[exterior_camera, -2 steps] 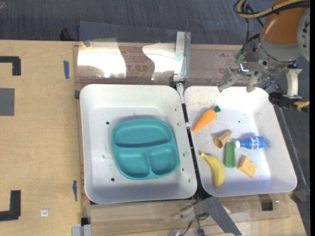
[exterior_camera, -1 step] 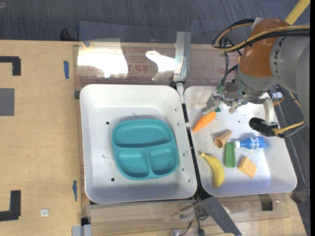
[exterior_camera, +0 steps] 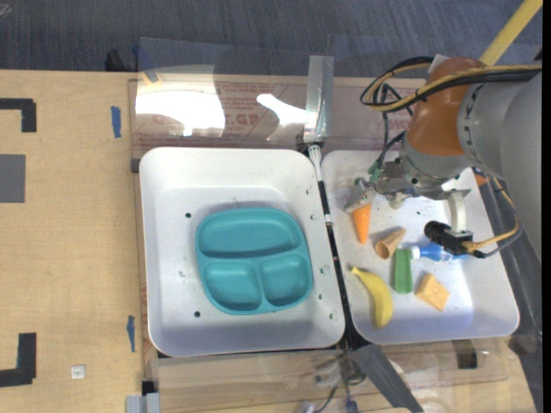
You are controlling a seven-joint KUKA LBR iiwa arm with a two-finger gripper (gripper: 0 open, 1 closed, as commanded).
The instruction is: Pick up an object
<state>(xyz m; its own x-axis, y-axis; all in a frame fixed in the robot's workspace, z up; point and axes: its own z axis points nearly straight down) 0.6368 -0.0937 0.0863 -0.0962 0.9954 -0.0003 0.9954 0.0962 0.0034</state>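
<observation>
Approach step of a pick, claw [exterior_camera: 372, 188] low at the far-left corner of the right bin [exterior_camera: 495, 317].
Near edge: banana [exterior_camera: 376, 295], cracker [exterior_camera: 433, 293], green block [exterior_camera: 402, 270]. Farther: cone [exterior_camera: 388, 241], then carrot [exterior_camera: 361, 222], the likely target, just beside the claw. Whether the claw is apart or together cannot be told. Next: centre over the carrot, then clamp.

L bin [exterior_camera: 164, 231]: tray [exterior_camera: 252, 259] inside | R bin [exterior_camera: 482, 308]: carrot [exterior_camera: 361, 222], cone [exterior_camera: 387, 242], banana [exterior_camera: 376, 295]
</observation>
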